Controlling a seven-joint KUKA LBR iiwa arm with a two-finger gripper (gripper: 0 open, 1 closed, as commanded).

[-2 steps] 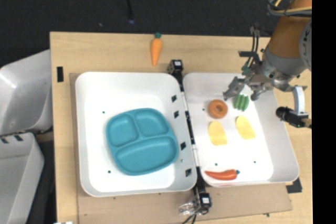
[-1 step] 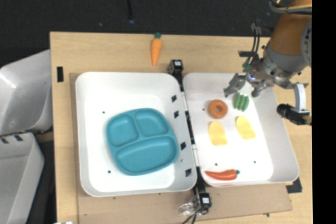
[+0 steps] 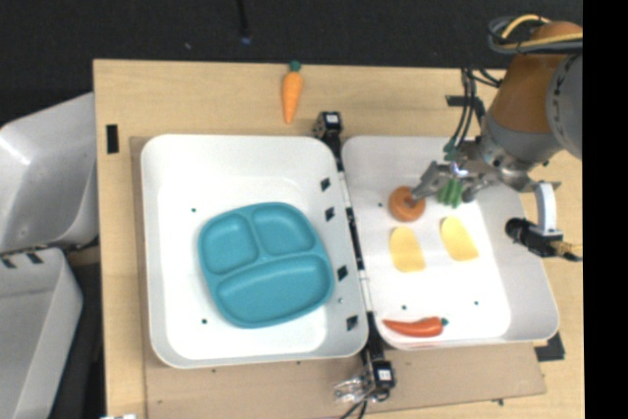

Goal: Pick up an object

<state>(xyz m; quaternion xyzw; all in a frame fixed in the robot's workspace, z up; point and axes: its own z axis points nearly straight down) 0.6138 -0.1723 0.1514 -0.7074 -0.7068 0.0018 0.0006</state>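
My gripper (image 3: pixel 435 196) hangs low over the back of the right bin (image 3: pixel 530 309), its fingers spread open. One fingertip (image 3: pixel 419 194) reaches down beside a round orange-brown object (image 3: pixel 402 204), touching or nearly touching its right edge; nothing sits between the fingers. Two yellow pieces lie just in front: one (image 3: pixel 407 250) below the round object, the other (image 3: pixel 458 238) below the gripper. A red chili pepper (image 3: pixel 414 327) rests against the bin's front wall.
A blue divided plate (image 3: pixel 265 262) lies in the left bin (image 3: pixel 167 172). A toy carrot (image 3: pixel 291 91) sits on the wooden bench behind the bins. The grey and orange arm (image 3: pixel 525 103) comes in from the right.
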